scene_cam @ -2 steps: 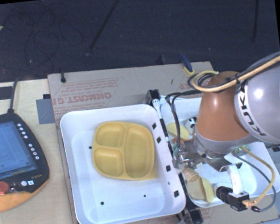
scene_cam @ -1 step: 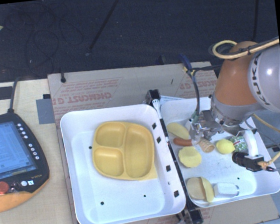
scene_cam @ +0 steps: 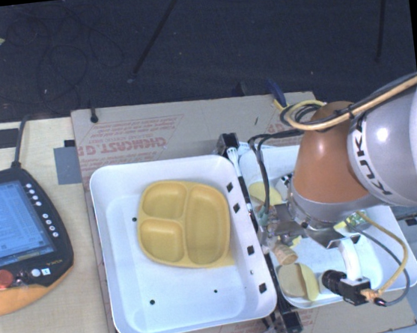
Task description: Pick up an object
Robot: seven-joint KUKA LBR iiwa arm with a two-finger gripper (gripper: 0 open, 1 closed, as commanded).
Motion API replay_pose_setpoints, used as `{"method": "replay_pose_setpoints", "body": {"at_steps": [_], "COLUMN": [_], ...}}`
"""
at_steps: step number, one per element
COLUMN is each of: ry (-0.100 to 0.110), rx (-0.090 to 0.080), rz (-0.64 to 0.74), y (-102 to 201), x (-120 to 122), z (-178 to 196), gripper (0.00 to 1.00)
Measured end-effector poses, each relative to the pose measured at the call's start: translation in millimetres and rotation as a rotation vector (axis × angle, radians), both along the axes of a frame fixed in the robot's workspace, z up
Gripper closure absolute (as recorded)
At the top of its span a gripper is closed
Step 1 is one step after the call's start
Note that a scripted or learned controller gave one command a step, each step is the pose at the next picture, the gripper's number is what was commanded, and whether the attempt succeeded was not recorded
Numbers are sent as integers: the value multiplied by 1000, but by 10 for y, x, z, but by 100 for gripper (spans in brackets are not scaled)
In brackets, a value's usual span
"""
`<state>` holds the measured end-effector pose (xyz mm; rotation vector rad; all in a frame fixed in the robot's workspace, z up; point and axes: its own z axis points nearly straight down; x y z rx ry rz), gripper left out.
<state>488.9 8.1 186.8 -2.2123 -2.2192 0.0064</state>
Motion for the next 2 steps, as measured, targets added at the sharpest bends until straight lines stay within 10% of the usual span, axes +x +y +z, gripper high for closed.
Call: {"method": "replay_pose_setpoints", "body": {"at_steps": [1, 2], "ry": [-3, -8], "rx": [-1, -3], "rz": [0, 0], "y": [338, 336], "x": [-143, 484], "z": [123, -6], "gripper": [100, 100]}}
